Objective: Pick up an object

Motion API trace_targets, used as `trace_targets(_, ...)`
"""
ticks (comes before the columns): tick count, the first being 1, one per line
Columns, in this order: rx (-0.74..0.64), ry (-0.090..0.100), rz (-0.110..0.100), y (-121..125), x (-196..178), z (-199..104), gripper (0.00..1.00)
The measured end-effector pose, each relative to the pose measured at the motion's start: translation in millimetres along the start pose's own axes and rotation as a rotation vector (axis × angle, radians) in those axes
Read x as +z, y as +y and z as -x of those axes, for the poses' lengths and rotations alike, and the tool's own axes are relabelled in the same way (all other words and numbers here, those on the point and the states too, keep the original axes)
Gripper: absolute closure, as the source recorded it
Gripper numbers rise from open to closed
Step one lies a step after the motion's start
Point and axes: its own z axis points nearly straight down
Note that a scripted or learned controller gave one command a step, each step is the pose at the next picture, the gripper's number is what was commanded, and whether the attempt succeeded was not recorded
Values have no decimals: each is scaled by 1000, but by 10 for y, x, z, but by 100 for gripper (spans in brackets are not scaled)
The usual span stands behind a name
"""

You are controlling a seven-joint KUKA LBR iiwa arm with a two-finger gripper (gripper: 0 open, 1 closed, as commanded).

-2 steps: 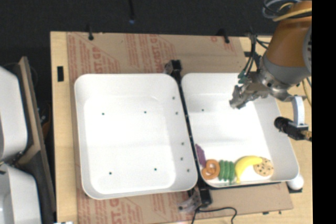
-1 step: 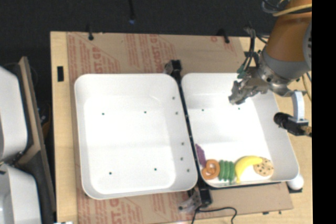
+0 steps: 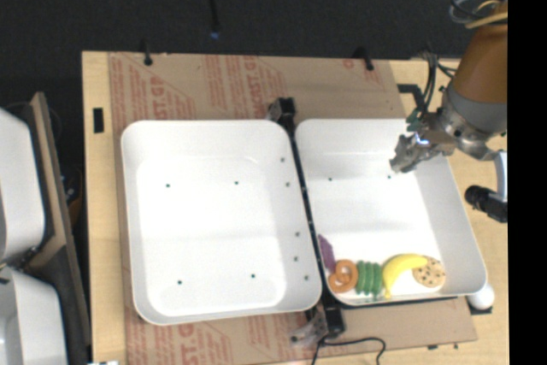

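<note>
From the overhead cam my gripper (image 3: 408,155) hangs over the far end of the right bin (image 3: 376,201), nothing between the fingers; can't tell how wide they're set. All the pickable stuff is well away toward the near wall: pretzel (image 3: 344,275), green piece (image 3: 369,278), banana (image 3: 402,267), cookie (image 3: 428,273), bunched in one row, probably slid there. Plenty of bare floor under the gripper, but that near wall looks tight for grabbing.
</note>
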Motion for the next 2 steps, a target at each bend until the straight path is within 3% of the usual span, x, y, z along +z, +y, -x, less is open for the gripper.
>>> trace_targets(1,-2,0,3,237,-137,217,100)
trace_targets(2,-6,2,1,315,17,-223,100)
